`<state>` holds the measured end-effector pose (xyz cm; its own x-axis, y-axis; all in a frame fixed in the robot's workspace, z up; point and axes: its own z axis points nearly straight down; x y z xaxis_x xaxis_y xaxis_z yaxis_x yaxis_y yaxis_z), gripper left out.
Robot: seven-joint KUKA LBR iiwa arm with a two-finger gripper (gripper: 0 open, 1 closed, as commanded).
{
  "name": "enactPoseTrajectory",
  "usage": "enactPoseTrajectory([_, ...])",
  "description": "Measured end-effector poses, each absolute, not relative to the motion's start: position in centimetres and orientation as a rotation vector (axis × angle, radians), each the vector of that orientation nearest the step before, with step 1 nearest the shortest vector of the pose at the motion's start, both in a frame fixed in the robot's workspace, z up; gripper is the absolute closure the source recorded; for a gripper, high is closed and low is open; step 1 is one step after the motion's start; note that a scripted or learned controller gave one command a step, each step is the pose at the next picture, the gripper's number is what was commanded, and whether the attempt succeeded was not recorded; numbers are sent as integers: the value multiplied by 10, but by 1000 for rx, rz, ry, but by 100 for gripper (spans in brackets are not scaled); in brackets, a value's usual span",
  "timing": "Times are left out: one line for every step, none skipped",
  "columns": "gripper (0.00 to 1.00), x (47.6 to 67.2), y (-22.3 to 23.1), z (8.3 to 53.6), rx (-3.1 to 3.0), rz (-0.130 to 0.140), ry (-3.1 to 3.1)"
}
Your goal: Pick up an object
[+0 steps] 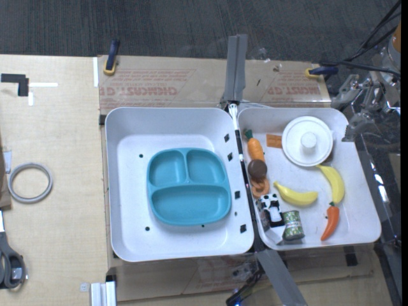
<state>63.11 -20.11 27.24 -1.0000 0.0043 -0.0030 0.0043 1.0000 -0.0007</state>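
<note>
Right bin [363, 234] holds all the pickable items. Two bananas: one [295, 194] lies mid-bin, long axis roughly left-right, tilted slightly down to the right; the other [333, 181] curves from the white round lid [308, 141] down toward the lower right, long axis near vertical. Orange chili [330, 222] sits just below it, stem end up, tip pointing lower-left. Carrot [255, 149] lies along the left wall, pointing up-left, with a brown round piece [257, 169] just beneath. Black-and-white toy [271, 209] and green can [292, 225] crowd the lower-left corner, touching or nearly so. Left bin [121, 190] carries a teal divided plate [189, 187]. Tape roll [29, 182] lies on the desk [57, 139], far left. Arm hardware at right edge [373, 101], probably the claw; can't tell whether it's released or clenched.
</note>
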Motion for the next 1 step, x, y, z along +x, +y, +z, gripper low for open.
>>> enactPoseTrajectory([0,625,-222,146,-7,-2,3138])
